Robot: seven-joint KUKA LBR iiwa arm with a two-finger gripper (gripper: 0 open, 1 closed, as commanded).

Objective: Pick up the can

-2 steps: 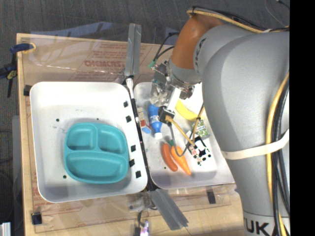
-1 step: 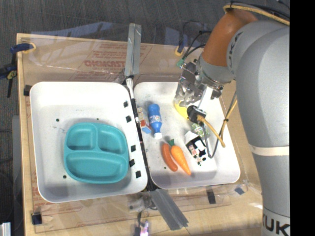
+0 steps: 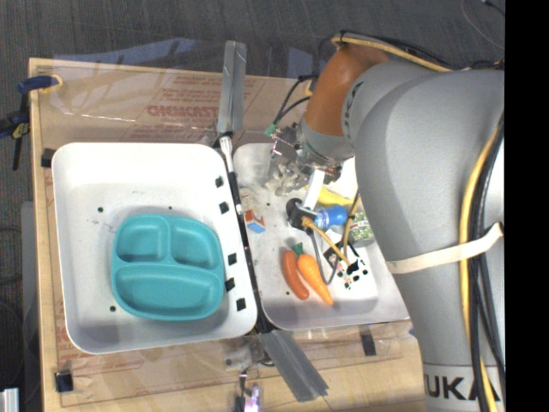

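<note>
Arm (image 3: 429, 230) enters from right, bulky grey link in foreground, orange band (image 3: 339, 80) above wrist. Wrist angled down and left. Gripper (image 3: 287, 174) pointed downward, low; finger state unclear.

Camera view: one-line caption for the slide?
Arm reaches into the right bin above carrots and clutter; teal tray sits in the left bin.
</note>
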